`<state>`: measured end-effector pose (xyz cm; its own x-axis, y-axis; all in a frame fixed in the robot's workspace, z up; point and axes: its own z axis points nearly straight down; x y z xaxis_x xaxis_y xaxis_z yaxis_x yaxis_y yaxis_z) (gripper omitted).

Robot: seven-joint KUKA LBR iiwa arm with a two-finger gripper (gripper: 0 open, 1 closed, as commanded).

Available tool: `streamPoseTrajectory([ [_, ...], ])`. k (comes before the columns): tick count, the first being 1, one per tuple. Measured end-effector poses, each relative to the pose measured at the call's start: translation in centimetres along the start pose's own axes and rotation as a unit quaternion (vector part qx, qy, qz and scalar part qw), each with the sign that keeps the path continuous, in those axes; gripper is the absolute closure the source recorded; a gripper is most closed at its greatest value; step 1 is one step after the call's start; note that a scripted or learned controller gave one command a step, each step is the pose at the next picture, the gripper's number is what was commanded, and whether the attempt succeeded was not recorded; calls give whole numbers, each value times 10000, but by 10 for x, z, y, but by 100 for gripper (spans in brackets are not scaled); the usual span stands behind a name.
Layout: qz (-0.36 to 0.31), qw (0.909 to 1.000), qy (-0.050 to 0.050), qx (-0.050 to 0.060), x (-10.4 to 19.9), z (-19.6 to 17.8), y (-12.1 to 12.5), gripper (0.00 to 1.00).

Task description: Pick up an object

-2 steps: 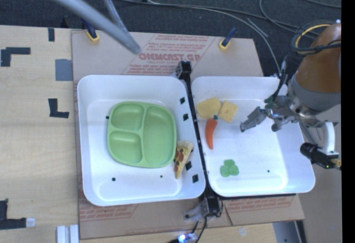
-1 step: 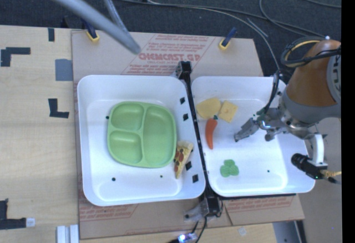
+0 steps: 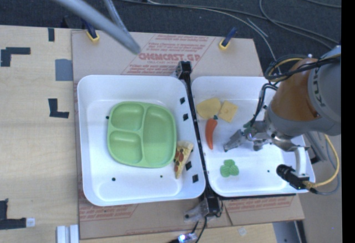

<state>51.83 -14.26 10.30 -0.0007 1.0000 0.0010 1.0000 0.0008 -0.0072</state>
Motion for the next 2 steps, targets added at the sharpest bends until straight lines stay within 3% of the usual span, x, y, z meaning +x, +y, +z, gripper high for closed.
streamPoseTrajectory([
  [1,0,10000,-12,-30,0,19,0,0],
  [2,-1,10000,-20,-46,0,7,1,100],
])
